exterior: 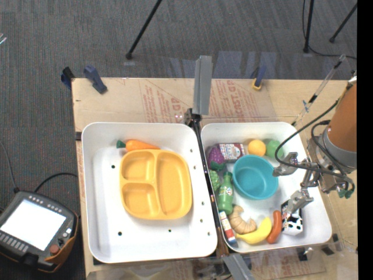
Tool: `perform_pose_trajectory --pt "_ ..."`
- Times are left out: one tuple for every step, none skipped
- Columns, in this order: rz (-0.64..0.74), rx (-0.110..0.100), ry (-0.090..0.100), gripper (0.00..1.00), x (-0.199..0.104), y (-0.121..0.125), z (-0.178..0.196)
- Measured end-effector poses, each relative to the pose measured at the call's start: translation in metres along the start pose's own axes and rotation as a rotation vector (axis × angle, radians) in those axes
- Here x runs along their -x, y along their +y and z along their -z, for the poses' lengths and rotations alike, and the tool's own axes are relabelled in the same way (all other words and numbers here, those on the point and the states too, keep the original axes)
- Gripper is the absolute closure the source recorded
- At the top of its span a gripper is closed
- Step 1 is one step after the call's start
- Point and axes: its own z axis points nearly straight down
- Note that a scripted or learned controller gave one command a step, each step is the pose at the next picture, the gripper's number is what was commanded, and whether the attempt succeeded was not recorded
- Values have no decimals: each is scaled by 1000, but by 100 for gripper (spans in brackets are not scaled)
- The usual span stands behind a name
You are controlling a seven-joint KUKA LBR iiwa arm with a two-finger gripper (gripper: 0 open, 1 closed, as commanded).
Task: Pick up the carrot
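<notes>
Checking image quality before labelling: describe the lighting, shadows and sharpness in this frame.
Camera view: even, soft overhead light, no harsh glare on the white bins; the carrot and yellow tray are crisp with faint shadows; the end effector at right is slightly soft; the carpet beyond the bench is darker.

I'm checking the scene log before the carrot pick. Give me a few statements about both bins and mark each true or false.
1. The orange toy carrot lies in the left white bin. True.
2. The carrot rests inside the yellow divided plastic plate. False: it lies beside the plate's far edge.
3. The teal plastic bowl sits in the right white bin. True.
4. The gripper hangs over the left bin. False: it is over the right bin, far from the carrot.
5. The yellow toy banana lies near the right bin's front edge. True.
</notes>
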Motion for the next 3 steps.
perform_pose_trajectory --pt "-91 2 8 0 103 -10 -81" --pt "-375 -1 -11 0 134 24 -136" --pt "-367 -3 -25 100 138 26 -122"
